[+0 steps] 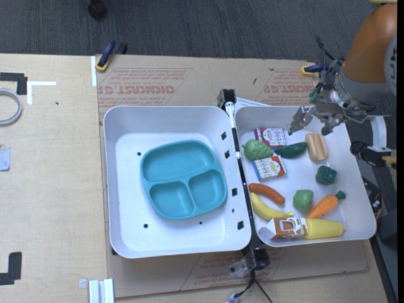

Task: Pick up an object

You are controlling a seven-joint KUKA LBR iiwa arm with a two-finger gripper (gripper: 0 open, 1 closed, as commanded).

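**Hovering over the right bin**

My pincer (314, 122) hangs above the back of the right bin (360, 188), fingers spread apart and nothing between them. Just beneath sits the hot dog bun (316, 147), touching the dark green cucumber (290, 149). Carrot (324, 206), banana (268, 208) and green pepper (303, 199) lie nearer the front. The teal tray (183, 179) sits in the left bin (120, 169).

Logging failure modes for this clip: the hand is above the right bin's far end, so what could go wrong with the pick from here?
1. The right bin is crowded. Near the hand, the hot dog bun touches the dark green cucumber, so a descent could nudge both or catch neither.
2. The bun is rounded and could slip out as the hand closes.
3. The small carton lies flat, leaving little to grip.
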